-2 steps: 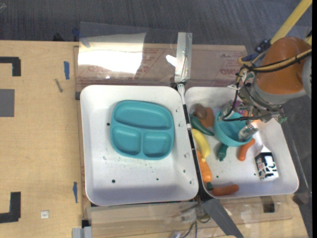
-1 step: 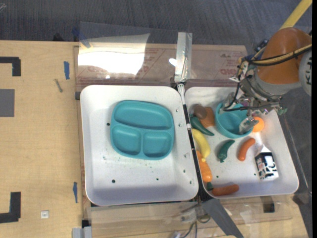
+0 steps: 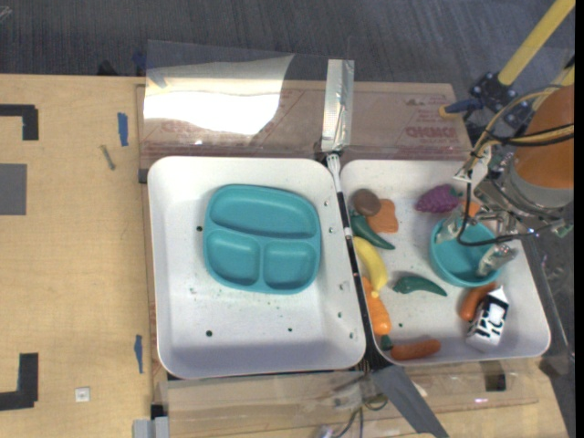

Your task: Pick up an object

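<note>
End effector [image 3: 474, 235] over teal bowl [image 3: 461, 261], apparently inside; finger opening unclear.

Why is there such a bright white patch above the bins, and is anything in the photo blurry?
In the camera view, the patch is glare off the clear plastic sheet behind the left bin. The teal tray and toy foods look fairly sharp; the gripper over the teal bowl is a cluttered tangle, hard to make out.
</note>
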Robot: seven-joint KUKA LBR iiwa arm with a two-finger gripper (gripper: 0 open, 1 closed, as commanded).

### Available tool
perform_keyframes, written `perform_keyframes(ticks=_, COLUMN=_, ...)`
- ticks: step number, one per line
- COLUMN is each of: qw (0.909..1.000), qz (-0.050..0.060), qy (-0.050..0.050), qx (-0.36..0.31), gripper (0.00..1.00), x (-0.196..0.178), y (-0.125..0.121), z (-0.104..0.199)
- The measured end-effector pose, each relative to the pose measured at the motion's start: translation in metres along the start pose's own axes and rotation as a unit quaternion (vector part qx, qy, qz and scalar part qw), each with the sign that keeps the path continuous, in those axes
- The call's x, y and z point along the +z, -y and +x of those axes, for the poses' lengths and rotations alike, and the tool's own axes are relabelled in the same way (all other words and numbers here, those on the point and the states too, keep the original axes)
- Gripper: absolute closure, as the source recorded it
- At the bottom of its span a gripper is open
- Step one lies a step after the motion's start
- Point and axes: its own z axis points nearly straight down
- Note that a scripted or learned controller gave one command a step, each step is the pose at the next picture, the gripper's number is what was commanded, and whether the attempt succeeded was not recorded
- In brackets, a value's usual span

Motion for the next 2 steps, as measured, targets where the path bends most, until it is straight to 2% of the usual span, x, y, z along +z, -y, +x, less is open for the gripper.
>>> perform_keyframes(ticks=1, qw=1.0, qz=0.005, qy=0.005, qx=0.001, gripper=1.0, x=-0.0144, y=0.0021, z=-0.0043)
perform_keyframes(ticks=2, qw=1.0, qz=0.004, qy=0.005, qx=0.001, gripper=0.0, x=-0.0128, y=0.0014, z=-0.004)
